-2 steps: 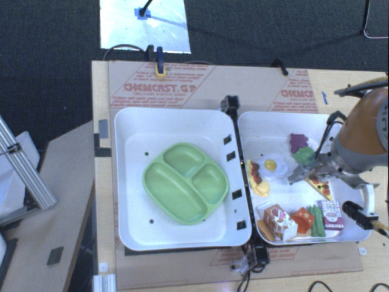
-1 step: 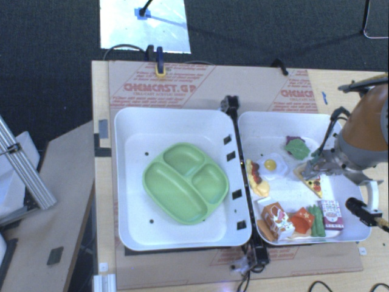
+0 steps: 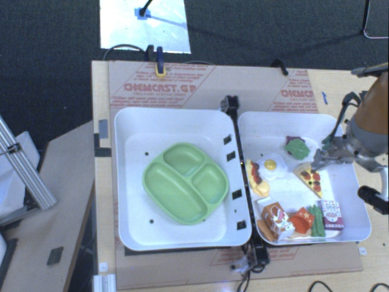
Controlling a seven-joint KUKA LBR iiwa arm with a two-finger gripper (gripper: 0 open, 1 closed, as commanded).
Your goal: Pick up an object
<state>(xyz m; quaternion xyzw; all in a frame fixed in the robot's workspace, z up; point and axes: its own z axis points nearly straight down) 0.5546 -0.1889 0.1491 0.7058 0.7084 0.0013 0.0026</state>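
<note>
Gripper (image 3: 323, 157): dull grey metal look, matt. Arm (image 3: 372, 117) behind it: smooth grey casing, orange part with slight sheen.

Right bin (image 3: 352, 190) under gripper: smooth white plastic, mild gloss. Left bin (image 3: 130, 181), well left of gripper: same white plastic.

Pizza slice (image 3: 310, 179) just below gripper: smooth toy plastic. Leaf (image 3: 297, 147) left of gripper: matt green, plastic or fabric, cannot tell. Egg (image 3: 271, 165) further left: glossy plastic.

Cartons (image 3: 331, 215) toward near wall from gripper: printed, look like card or plastic.

Tray (image 3: 185, 183) in left bin: pale green plastic, smooth, satin.

Board (image 3: 182, 87) beneath bins: flat sheet with brown printed paper facing, matt. Floor (image 3: 48, 53): dark carpet, rough weave.
</note>
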